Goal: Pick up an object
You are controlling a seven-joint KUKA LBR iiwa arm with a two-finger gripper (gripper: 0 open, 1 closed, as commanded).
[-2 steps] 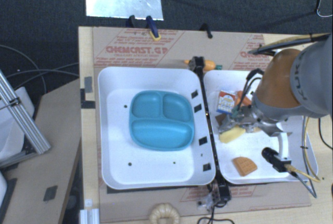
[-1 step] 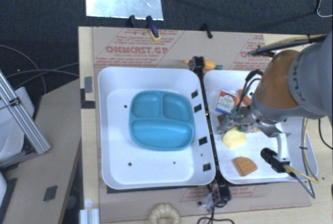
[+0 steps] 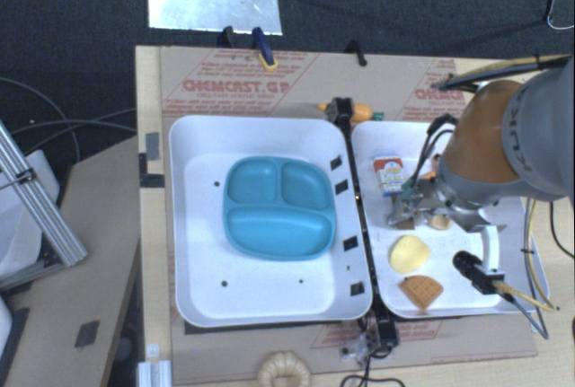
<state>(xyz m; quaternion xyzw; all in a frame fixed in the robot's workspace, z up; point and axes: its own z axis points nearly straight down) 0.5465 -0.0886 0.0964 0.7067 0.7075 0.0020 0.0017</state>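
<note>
- Arm (image 3: 503,143) sits highest, closest to the lens, reaching in over the right bin (image 3: 512,304) and covering much of its back half.
- Left bin (image 3: 193,286) holds the blue divided plate (image 3: 277,206); well apart from the arm, not the near-term target.
- Gripper (image 3: 415,210) is low over the right bin's middle; its tip is blurred, so can't tell how it's set or whether anything is in it.
- Nearest candidate, by my read: yellow round piece (image 3: 409,253), just toward the front edge from the gripper, roughly round, no clear long axis.
- Brown cracker (image 3: 421,290) lies further front; red-and-white packet (image 3: 389,173) just behind.
</note>
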